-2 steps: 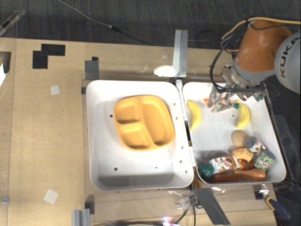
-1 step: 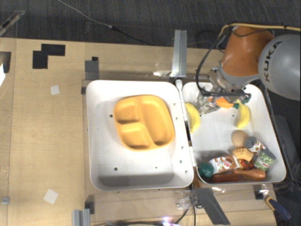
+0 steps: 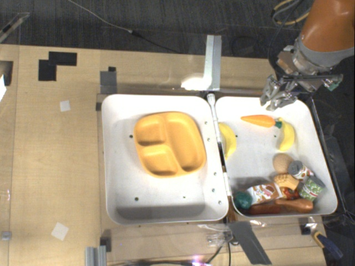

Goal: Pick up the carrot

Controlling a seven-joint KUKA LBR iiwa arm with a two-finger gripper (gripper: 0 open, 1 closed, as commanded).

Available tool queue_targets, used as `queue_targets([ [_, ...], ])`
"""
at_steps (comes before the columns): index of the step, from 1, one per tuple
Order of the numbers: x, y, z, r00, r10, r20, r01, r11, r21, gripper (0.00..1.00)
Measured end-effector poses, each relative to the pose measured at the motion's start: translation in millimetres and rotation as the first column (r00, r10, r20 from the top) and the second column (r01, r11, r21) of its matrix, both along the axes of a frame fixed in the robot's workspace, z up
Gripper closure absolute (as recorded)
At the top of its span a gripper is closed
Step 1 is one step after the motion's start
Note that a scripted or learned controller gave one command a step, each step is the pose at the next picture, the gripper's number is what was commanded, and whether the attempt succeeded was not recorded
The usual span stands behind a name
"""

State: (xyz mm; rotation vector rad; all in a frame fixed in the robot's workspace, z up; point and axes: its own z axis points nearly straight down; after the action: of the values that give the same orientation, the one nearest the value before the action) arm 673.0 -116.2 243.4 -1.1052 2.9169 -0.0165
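Carrot [image 3: 258, 121]: an orange root with a small green tip at its right end, lying nearly level on the floor of the right bin [image 3: 249, 148], in that bin's upper part. Just beside its green tip, to the lower right, lies a yellow banana [image 3: 286, 137], curved and standing roughly upright in the view. A second yellow fruit [image 3: 228, 138] rests against the bin's left wall, below and left of the carrot and apart from it. Along the lower edge of the same bin a cluster of items is crowded together: a tan rounded piece [image 3: 282, 162], small packaged goods [image 3: 302, 182], a green-and-white wrapper [image 3: 258, 194] and a long brown sausage-like object [image 3: 282, 206].

Gripper [image 3: 277, 96]: metallic fingers hang over the upper right rim of the right bin, above and slightly right of the carrot and clear of it. Nothing lies between the fingers; how wide they stand cannot be told from this angle. Above it rises the arm's orange band [image 3: 331, 13].

Left bin [image 3: 119, 148]: holds a yellow compartment plate [image 3: 168, 143] with three sections, set near the centre. Both bins sit on a wooden bench [image 3: 50, 165].
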Motion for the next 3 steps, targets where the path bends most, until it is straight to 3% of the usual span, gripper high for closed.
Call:
queue_targets([
  [1, -49.7, -42.9, -133.7, 0.999, 0.048, -0.022, -0.047, 0.999, 0.004, 1.00],
  [2, -90.5, -58.1, -152.3, 0.997, -0.078, -0.013, 0.078, 0.997, 0.003, 1.00],
  [3, -95.9, -88.5, -138.7, 0.977, -0.212, -0.014, 0.212, 0.977, 0.004, 1.00],
])
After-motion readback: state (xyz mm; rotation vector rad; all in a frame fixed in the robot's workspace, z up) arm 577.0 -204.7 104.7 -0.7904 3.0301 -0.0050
